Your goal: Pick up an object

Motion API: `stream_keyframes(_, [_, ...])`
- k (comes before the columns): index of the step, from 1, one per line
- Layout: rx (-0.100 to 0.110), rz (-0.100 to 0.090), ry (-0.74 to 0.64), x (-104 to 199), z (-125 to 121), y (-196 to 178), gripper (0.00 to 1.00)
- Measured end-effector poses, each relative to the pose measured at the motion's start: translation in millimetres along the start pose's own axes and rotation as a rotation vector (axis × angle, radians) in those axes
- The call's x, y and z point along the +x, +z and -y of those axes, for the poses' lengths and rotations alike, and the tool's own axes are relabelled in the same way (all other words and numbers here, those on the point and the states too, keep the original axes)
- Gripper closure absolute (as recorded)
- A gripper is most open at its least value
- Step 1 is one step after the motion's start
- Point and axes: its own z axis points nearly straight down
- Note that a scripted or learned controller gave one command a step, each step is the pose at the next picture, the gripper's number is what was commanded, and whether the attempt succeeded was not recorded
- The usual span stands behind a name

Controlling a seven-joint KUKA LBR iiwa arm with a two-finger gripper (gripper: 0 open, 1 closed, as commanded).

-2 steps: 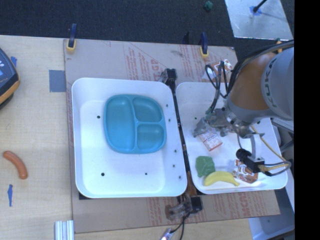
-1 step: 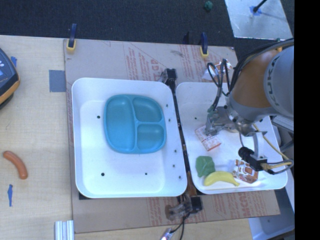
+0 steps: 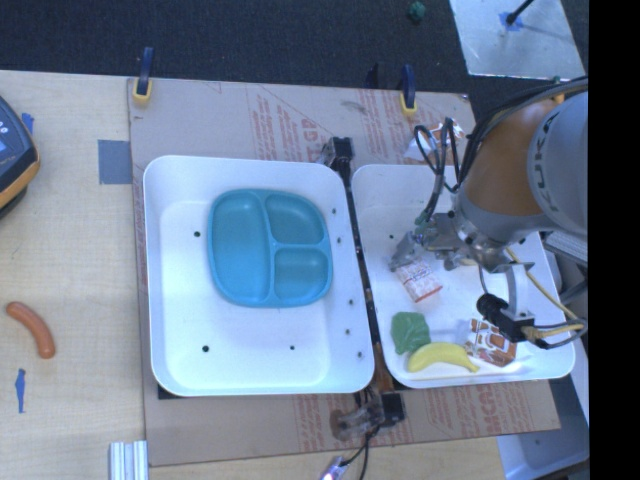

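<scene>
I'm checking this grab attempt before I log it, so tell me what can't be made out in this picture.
- Pincer: in the camera view the arm's own wrist covers it, so open or shut cannot be told.
- Small packet: print too small to read.
- Right bin: its right side is hidden under the arm.
- Device on the bench: cut off by the left edge.

Plate (image 3: 268, 248) in left bin (image 3: 180, 368)
</scene>
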Motion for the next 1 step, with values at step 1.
stream_keyframes(1, [-0.001, -0.001, 0.003, -18.2, 37.1, 23.9, 0.00])
